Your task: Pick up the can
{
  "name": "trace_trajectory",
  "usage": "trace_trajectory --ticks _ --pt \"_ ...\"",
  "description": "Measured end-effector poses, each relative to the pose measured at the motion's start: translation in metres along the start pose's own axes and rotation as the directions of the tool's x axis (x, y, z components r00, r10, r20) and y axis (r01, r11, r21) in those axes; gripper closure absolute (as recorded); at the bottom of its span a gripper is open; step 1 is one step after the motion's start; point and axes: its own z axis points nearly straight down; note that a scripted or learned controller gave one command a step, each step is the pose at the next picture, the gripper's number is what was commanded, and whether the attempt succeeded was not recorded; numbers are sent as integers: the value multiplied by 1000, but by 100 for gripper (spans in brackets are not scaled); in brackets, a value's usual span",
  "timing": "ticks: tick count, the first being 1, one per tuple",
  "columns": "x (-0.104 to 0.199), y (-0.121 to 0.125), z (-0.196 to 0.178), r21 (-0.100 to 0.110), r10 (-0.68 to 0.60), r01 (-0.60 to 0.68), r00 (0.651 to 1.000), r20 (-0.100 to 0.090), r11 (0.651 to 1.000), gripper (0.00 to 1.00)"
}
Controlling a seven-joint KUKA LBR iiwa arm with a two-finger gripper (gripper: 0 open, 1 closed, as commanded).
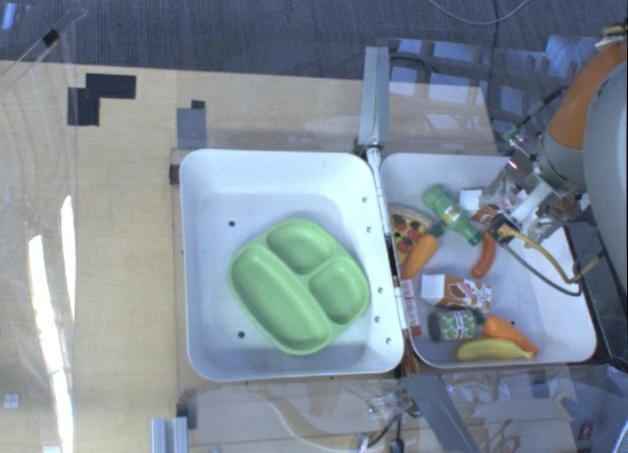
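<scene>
In the right-hand bin (589, 343), near its front edge, the can (456, 325) lies on its side with its green label showing, its long axis running roughly parallel to that front edge, lid end toward the wall shared with the neighbouring bin. A yellow banana (494, 350) rests just in front of it, an orange carrot (510, 332) sits at its right end, and a small red-and-white packet (464, 293) lies just behind it.

In the camera view, the gripper (510, 208) hangs over the bin's far right corner, at the end of the grey arm (599, 137) that reaches in from the right. Whether it is spread or pressed together cannot be told from here; cables and housing blur the tip, and nothing can be seen held in it. A green bottle (452, 214) lies just beside it, and a red sausage-like toy (484, 255) is close below.

The can sits well apart from the gripper, toward the bin's front edge and slightly toward the shared wall. By this reckoning, the reach must cross most of the bin's depth, and a pinch across the can's short width looks the sounder bet, though the banana and packet crowd both flanks.

In the left bin (196, 245), a green divided plate (299, 285) lies by itself near the middle.
</scene>
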Motion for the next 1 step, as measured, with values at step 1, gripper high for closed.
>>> trace_trajectory --ticks 1 --pt "42 -25 60 -1 208 -208 978 -2 978 0"
